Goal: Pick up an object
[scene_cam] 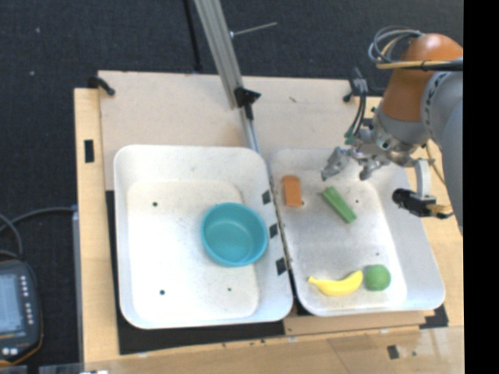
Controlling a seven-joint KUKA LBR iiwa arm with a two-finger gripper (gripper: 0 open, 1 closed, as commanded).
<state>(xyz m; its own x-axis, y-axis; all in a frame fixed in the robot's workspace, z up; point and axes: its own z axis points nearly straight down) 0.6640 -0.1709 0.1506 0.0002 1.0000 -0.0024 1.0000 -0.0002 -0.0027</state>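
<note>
**Gripper poised above the green block at the far end of the right bin**

The gripper (349, 162) hangs over the far part of the right bin (405, 271), its 2 fingers spread apart with nothing between them. The nearest thing to it is the green block (339, 205), which lies just below it in the camera view, toward the near side of the bin and a touch to the left. The block's long axis runs on a slant, from upper left to lower right. By my reading, the coming move turns on that slant: the fingers would need to straddle the block's narrow width, not its length.

The block looks like a hard, flat-sided bar with a matte green face. The orange block (292, 191) is a short rounded chunk near the bin's left wall. At the near end, well apart from the gripper, the yellow banana (337, 284) curves smoothly, and the green ball (376, 277) sits just beside its right tip; both look like glossy plastic toys.

The left bin (156, 178) holds 1 blue bowl (234, 234), round and smooth. Both bins are shallow white trays with rounded corners and speckled floors.
</note>
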